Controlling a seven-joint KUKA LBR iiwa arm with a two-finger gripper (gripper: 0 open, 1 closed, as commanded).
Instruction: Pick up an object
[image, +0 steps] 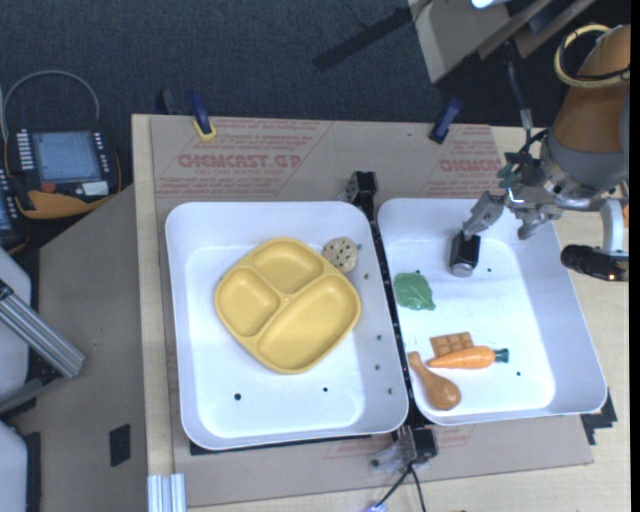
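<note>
The arm (585, 110) comes in from the upper right of the frame and slants down over the right bin (560, 300), so the pincer (463, 252) hangs above that bin's upper left part. Whether the pincer is spread or pressed together cannot be told here; nothing shows between its tips, so I judge no thing is held yet.

The likely targets lie lower in the same bin. The green leaf (413, 291) sits just below and left of the pincer, nearest to it. Further down, towards the lower middle of the frame, the carrot (468, 358) lies across a brown wafer (450, 343), touching it, with the drumstick (434, 383) just beside them at the bin's lower left.

The left bin (200, 330) holds a yellow tray (288, 303) at its centre and a cookie (342, 253) against the tray's upper right edge. Both bins sit on a cardboard sheet (300, 155) covering the worktop, probably to keep them level and steady.
</note>
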